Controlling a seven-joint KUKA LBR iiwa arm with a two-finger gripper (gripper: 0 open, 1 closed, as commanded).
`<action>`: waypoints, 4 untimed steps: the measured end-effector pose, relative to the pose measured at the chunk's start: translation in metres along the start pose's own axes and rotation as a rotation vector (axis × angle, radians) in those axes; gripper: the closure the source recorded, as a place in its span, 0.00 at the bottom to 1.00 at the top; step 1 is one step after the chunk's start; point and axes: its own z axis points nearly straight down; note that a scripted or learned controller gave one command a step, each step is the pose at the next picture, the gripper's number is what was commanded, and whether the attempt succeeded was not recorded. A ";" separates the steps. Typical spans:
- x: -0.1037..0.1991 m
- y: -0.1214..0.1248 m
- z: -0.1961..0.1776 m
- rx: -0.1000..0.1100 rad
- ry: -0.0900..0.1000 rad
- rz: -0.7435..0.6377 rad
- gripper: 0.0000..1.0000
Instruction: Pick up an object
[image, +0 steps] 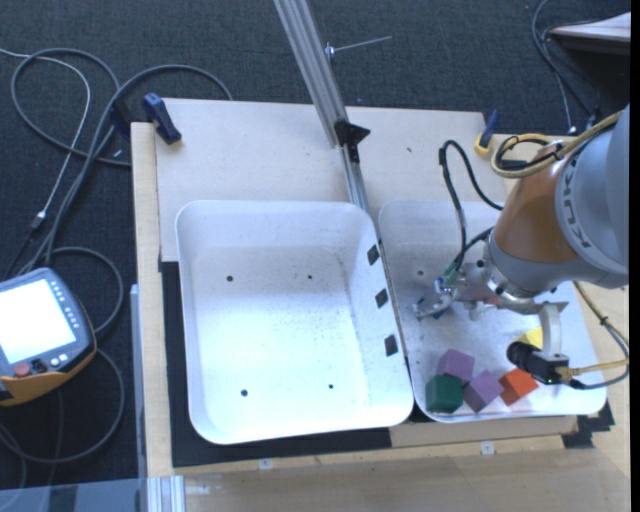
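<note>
Far left, a pendant (35, 335) with a pale glowing screen sits on dark carpet (70, 130), cables looping round it. A blue clamp (161, 117) grips the corner of the pale, matte board (250, 150). On it, the left bin (200, 250): smooth white plastic, rounded corners, faintly speckled. A ribbed metal rail (315, 70) slants down between the bins. Over to the right bin (400, 240), and along its near edge there's a cluster: a green block (445, 392), a purple cube (457, 364), a second purple block (485, 389) and an orange block (517, 385), all boxy, all packed close. A sliver of yellow (535, 337) peeks out beside the arm. The gripper (436, 300), small and metallic, hangs over the bin's floor above the cluster with nothing between its fingers; whether they're spread or closed can't be told. Behind it, the arm (590, 210), glossy grey with its orange band.
</note>
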 end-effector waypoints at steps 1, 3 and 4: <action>-0.005 -0.035 0.011 0.006 0.003 0.005 0.00; -0.024 0.056 0.010 -0.005 -0.002 0.002 0.00; 0.009 0.041 0.010 0.004 0.004 0.000 0.00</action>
